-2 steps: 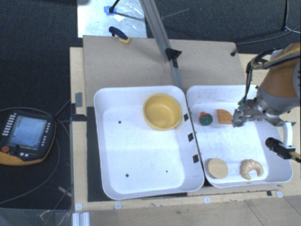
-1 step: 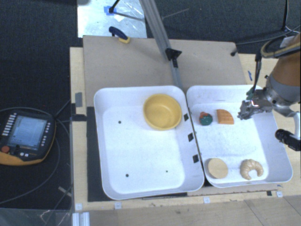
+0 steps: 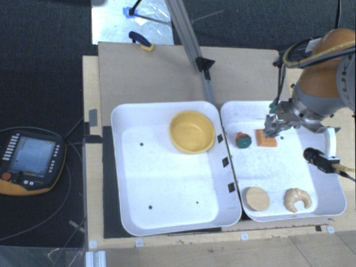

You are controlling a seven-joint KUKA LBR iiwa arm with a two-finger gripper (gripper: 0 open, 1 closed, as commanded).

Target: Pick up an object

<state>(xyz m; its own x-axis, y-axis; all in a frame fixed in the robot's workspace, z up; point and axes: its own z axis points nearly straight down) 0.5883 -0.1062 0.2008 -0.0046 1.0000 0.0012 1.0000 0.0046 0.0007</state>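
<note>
My gripper [image 3: 271,129] hangs in the right bin [image 3: 289,213], just over the top edge of an orange block [image 3: 267,139]. A small teal and red object [image 3: 243,141] lies just left of that block. Near the bin's front edge sit a round tan disc [image 3: 257,198] and a croissant-shaped piece [image 3: 297,199]. A yellow bowl [image 3: 192,131] rests in the back right corner of the left bin [image 3: 167,221]. Nothing is visibly held between the fingers.
The grey arm with its orange band [image 3: 325,65] reaches in from the right above the right bin. A metal pole [image 3: 189,32] slants over the bench behind the bins. A teach pendant [image 3: 30,160] lies on the floor at left.
</note>
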